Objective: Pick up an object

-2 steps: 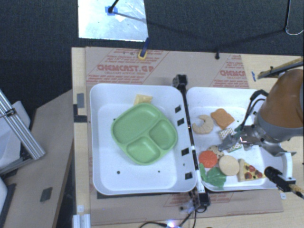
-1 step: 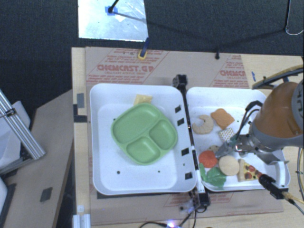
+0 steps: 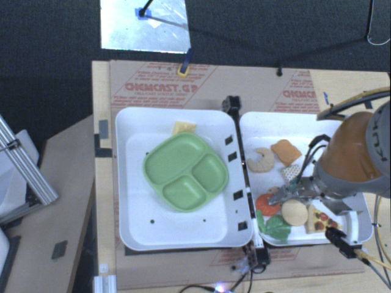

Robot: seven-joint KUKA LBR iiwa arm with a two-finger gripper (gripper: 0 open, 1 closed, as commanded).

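My gripper [image 3: 282, 194] is low in the right bin [image 3: 305, 124], near its front left, right above a red tomato-like piece [image 3: 264, 202]. A round beige bun [image 3: 294, 213] lies just to its right and a green leafy piece [image 3: 276, 227] in front. Farther back in the same bin lie a tan croissant shape [image 3: 263, 160] and an orange piece [image 3: 286, 151]. A pizza-like slice [image 3: 318, 219] sits at the front right under the arm. Nothing visibly sits between the gripper's tips.
The left bin [image 3: 134, 224] holds a green divided plate [image 3: 185, 171] and a small yellow piece [image 3: 184, 127] behind it. A black divider [image 3: 240, 163] runs between the bins. The arm's orange band [image 3: 354, 148] covers the right bin's right side.
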